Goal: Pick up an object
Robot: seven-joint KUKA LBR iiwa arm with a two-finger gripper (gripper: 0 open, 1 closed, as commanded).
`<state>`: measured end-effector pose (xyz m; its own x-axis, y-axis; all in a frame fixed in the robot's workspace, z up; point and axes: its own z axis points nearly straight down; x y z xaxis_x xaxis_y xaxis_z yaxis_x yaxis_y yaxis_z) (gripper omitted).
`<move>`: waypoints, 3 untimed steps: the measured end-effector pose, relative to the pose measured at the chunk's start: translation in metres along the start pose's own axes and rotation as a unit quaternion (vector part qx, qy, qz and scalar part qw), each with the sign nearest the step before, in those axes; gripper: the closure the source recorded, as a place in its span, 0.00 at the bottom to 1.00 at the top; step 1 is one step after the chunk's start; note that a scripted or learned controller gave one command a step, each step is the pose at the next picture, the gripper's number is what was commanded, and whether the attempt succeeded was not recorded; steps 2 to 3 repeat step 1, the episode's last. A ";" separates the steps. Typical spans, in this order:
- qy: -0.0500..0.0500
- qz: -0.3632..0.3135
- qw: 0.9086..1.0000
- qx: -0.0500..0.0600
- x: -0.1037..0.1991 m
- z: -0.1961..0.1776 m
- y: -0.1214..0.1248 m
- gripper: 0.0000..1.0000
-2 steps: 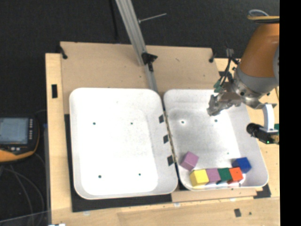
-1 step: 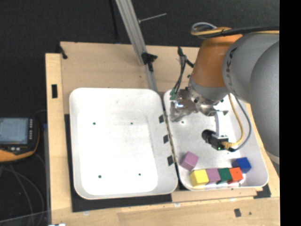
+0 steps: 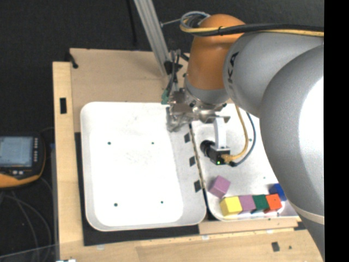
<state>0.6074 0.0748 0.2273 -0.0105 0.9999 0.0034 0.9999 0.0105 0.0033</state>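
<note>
Several small blocks lie at the near end of the right bin (image 3: 248, 171). A lilac block (image 3: 219, 186) sits tilted and apart from the others. Behind it, along the near wall, stand a yellow cube (image 3: 231, 205), a purple cube (image 3: 247, 203), a green cube (image 3: 259, 202) and an orange cube (image 3: 272, 202), with a blue cube (image 3: 277, 190) next to them. My gripper (image 3: 195, 116) hangs below the orange band over the ridge between the two bins, well behind the blocks. I see nothing held in it.
The left bin (image 3: 87, 146) lies beside the right one on the wooden bench (image 3: 109, 70). A slanted metal rail (image 3: 150, 26) rises at the back. A handheld screen unit (image 3: 19, 156) sits off the bench to the left. The grey arm covers the right bin's far side.
</note>
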 end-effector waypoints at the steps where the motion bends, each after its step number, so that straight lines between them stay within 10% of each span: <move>1: -0.002 0.003 1.000 0.004 0.007 0.028 -0.025 1.00; 3: -0.002 0.003 1.000 0.004 0.007 0.028 -0.025 1.00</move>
